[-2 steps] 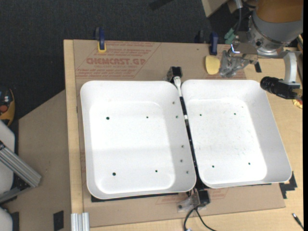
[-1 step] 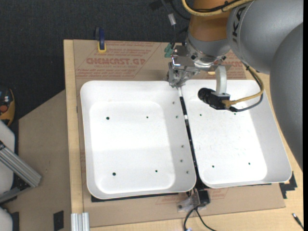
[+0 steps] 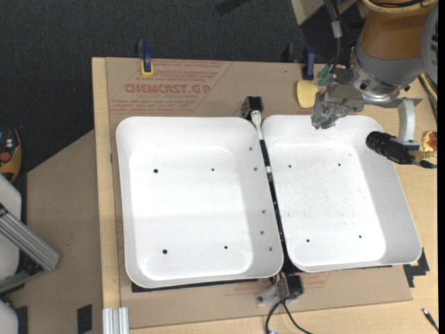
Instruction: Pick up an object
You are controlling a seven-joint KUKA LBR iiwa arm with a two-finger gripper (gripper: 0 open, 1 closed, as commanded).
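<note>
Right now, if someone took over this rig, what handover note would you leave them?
Gripper: hovering over the back rim of the right bin, near a yellow object that lies on the bench behind that bin. No object can be made out in the gripper.
Left bin: white floor with a few dark dots.
Done: no pick shows.
Left: pick up an object; the yellow one looks the nearest candidate, though it sits outside the bins.

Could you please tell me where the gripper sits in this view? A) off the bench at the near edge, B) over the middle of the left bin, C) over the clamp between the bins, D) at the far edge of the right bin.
D: the gripper hangs at the far rim of the right bin, beside a pale yellow object lying on the board just beyond.
</note>
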